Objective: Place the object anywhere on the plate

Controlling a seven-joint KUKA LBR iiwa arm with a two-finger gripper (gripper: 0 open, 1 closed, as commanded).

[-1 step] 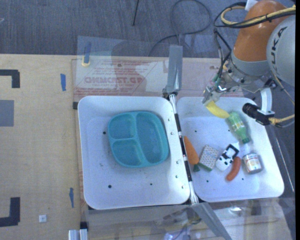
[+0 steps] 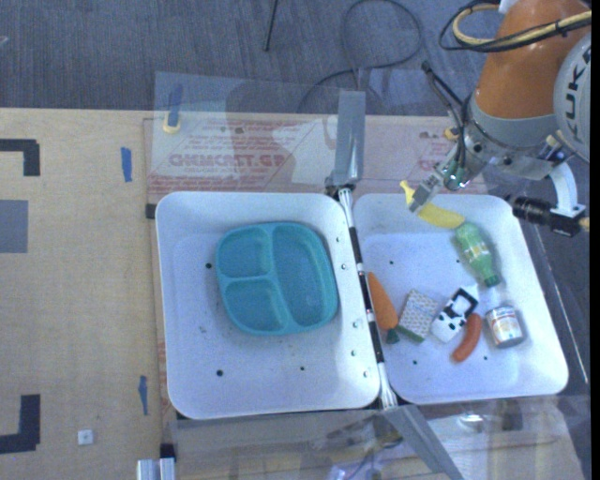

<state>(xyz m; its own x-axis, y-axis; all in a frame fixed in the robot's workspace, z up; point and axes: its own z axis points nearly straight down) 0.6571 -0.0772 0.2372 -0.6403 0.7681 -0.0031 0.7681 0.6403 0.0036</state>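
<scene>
Overhead, the grey two-finger gripper [image 2: 424,194] hangs at the far edge of the right white bin [image 2: 544,375], just beside a yellow banana-shaped toy [image 2: 441,217]; whether it is parted or closed cannot be told. The teal three-compartment plastic plate [image 2: 277,278] sits in the left bin. Risk: a glancing pinch could nudge the toy toward the green bottle [image 2: 475,253]

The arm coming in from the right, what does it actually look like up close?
The arm has a rounded orange band above the wrist, with a grey-white shell at the frame's edge bearing dark lettering. Yellow and black cables loop over its top. Below the band sits a pale grey wrist, then a slim metallic gripper with a small greenish spot and a yellow tip.
</scene>
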